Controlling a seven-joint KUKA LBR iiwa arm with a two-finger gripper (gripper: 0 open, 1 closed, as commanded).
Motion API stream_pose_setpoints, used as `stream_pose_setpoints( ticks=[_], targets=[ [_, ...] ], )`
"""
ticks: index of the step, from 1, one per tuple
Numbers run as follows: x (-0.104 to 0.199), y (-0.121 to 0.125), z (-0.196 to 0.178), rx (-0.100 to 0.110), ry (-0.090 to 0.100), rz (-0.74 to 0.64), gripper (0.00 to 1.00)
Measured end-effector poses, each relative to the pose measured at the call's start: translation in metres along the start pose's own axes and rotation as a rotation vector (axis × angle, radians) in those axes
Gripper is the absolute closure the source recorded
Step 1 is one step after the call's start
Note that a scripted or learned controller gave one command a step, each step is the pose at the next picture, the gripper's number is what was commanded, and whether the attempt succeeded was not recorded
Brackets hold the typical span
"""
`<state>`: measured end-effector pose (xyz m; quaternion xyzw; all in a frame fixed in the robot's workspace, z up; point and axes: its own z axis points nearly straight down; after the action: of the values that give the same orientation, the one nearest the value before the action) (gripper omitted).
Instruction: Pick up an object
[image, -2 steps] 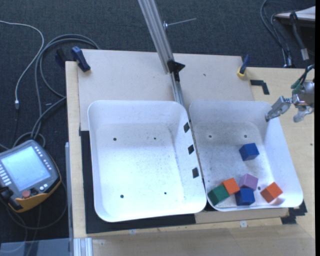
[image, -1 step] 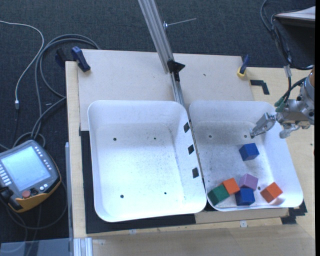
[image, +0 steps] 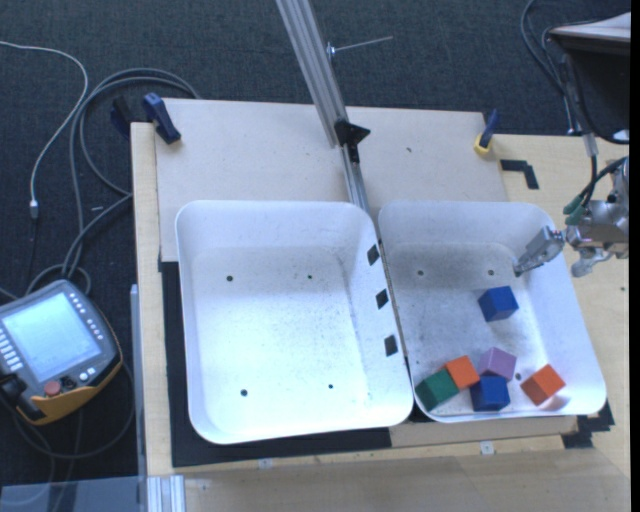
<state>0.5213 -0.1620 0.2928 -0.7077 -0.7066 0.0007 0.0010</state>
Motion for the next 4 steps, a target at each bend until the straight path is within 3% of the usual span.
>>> stream_pose_setpoints(
  ticks=[1,2,3,4],
  targets=[
    [0.013,0.024,-0.013,-0.008,-0.001,-0.005,0.0],
    [-0.014,0.032,-0.003,-0.005,-0.003,0.0,0.0],
    [-0.014,0.024,-0.006,-0.003,0.0,-0.002,0.0],
    [-0.011,0.045,-0.009,-0.007,-0.002,-0.004,0.0]
  ],
)
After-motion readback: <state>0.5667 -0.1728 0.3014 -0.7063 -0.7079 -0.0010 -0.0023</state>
